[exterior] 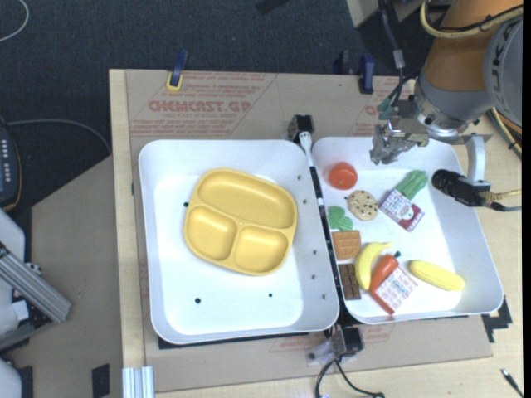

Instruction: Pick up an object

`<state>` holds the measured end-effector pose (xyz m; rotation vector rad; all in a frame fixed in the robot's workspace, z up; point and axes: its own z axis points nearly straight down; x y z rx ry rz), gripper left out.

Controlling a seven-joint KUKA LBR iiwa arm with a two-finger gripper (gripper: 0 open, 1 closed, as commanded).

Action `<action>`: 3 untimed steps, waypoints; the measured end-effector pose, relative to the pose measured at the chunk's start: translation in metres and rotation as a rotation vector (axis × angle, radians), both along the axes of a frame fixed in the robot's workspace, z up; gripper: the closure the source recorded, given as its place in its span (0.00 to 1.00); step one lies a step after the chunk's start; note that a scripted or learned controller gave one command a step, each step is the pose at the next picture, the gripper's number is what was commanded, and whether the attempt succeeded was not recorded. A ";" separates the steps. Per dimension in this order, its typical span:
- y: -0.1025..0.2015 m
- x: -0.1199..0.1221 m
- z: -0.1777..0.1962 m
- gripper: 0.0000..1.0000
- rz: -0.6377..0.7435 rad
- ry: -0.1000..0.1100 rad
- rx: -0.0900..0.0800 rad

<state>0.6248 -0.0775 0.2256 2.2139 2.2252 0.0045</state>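
Note:
My gripper (pixel 383 153) hangs over the back of the right bin (pixel 473 247), with nothing seen between its fingers. Just below and left of it lies a red tomato (pixel 343 175). A cookie (pixel 362 205) sits nearer the front, with a green-and-red packet (pixel 405 201) to its right. Further forward are a green piece (pixel 338 217), a cracker (pixel 346 244), a banana (pixel 370 259), an orange carrot on a red-and-white packet (pixel 390 279), a brown bar (pixel 349 282) and a yellow corn-like piece (pixel 436 275).
The left bin (pixel 166 222) holds a yellow divided plate (pixel 240 220). A ridge (pixel 319 214) where the bin walls meet separates the two bins. The right bin's back right corner has bare floor.

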 end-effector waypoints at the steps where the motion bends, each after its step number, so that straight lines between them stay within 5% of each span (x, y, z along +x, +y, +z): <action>1: 0.046 0.016 0.007 1.00 0.001 -0.001 0.001; 3: 0.157 0.026 0.007 1.00 0.000 0.000 0.001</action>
